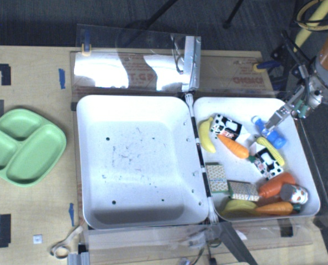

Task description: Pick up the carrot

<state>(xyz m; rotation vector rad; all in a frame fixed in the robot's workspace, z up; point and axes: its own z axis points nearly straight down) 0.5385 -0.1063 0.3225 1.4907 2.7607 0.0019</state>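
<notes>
At the far left of the bench lies a green divided plate (23, 146) with three compartments, well apart from the bins. Near the lower edge of the bench, in front of the left bin, a pair of scissors (64, 247) with pale handles is lying.

The left bin (98, 112) is white and shallow, with faint scratches and a few small dark dots on its floor. Behind it a clear plastic sheet (131, 65) stands and reflects the light.

The right bin (310, 189) touches the left one along the middle wall and holds all the toys. At its left side a yellow banana (206, 137) lies next to the wall, and just beside it is a black and white cow-patterned toy (226, 127). The carrot (233, 147), orange with a pointed end, lies tilted in the upper middle of this bin, touching the cow-patterned toy and close to the banana. Below it are two small speckled blocks (216, 178) near the middle wall. Along the front wall there is a second banana (238, 205), a long orange vegetable (271, 208), and above them a red-orange vegetable (274, 185) beside a small grey figure (294, 194). A second cow-patterned toy (268, 162) with a yellow piece lies right of the carrot, and a blue object (270, 134) lies above it.

The gripper (268, 127) reaches in from the right, low over the blue object and apart from the carrot. Whether its jaws are apart or together, I cannot tell.
</notes>
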